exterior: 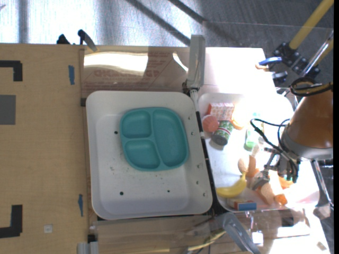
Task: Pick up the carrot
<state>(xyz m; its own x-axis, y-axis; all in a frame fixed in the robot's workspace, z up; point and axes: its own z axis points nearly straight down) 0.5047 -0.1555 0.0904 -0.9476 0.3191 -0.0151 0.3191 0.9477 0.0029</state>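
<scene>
Camera view is giving us two shallow white plastic bins side by side, and we are taking the right bin (225,100) as our landmark. To its left, the left bin (106,194) is holding a smooth teal plate (154,138) with three rounded compartments, lying flat near that bin's middle; dark specks are dotting the white floor around it.

Inside the right bin, at its top-left corner, a small pink box (221,110) is lying beside a round reddish fruit (210,124) and a little can (222,133) with a green band; any print on them is too small for us to be reading. A curved yellow banana (233,188) is lying along the bin's lower edge.

We are seeing the carrot (267,192), a tapered orange piece, lying in the bin's lower right part. The gripper (260,181) is hanging directly over it, its tip at the carrot's upper end, under the grey arm with its orange band. Glare is washing out this area, so we cannot tell how wide the pincer is standing or whether it is touching the carrot.
</scene>
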